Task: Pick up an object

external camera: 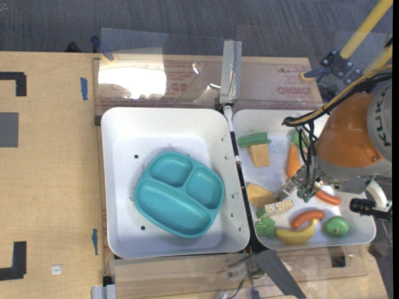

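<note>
Pale wooden worktop (50,185) carries two white bins; the right bin (368,232) holds toy food, where the claw (301,189) hangs low; whether it is released or clenched, I cannot tell; best to settle squarely over one piece, probably the orange carrot (293,161), slim, tapered, lying just beside the claw.

Your arm (358,136) covers the right bin's (274,118) right rim; the gripper (301,189) fingers are too small to read, and the carrot (293,161) is partly hidden.

Teal tray (179,195), white bins (118,167), yellow banana (296,234)
</note>
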`<move>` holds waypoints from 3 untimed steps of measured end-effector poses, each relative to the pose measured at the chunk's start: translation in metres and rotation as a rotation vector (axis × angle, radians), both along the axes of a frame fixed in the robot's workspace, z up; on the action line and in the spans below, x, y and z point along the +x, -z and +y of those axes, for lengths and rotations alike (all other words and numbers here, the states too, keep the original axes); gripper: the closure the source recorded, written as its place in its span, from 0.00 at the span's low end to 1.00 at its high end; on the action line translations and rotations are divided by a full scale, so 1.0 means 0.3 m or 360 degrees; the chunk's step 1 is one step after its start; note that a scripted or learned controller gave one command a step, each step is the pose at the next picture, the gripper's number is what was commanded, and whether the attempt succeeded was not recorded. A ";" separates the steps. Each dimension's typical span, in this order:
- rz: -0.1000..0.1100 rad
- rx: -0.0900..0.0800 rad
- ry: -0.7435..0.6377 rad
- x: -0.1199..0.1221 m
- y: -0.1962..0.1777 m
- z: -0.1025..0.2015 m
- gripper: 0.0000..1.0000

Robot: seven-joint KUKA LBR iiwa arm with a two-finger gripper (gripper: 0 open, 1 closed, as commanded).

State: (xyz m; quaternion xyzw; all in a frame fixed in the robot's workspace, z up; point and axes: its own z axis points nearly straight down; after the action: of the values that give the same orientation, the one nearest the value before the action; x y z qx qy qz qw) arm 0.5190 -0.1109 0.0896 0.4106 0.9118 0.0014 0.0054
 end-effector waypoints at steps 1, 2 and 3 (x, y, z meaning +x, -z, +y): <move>0.0004 -0.0001 0.0483 0.231 -0.164 -0.384 1.00; 0.0009 0.0002 0.0479 0.230 -0.157 -0.377 0.00; 0.0008 0.0000 0.0244 0.456 -0.013 -0.165 0.00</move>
State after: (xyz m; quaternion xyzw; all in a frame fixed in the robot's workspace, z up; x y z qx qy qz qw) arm 0.6559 -0.1605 0.0935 0.4793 0.8776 0.0000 0.0032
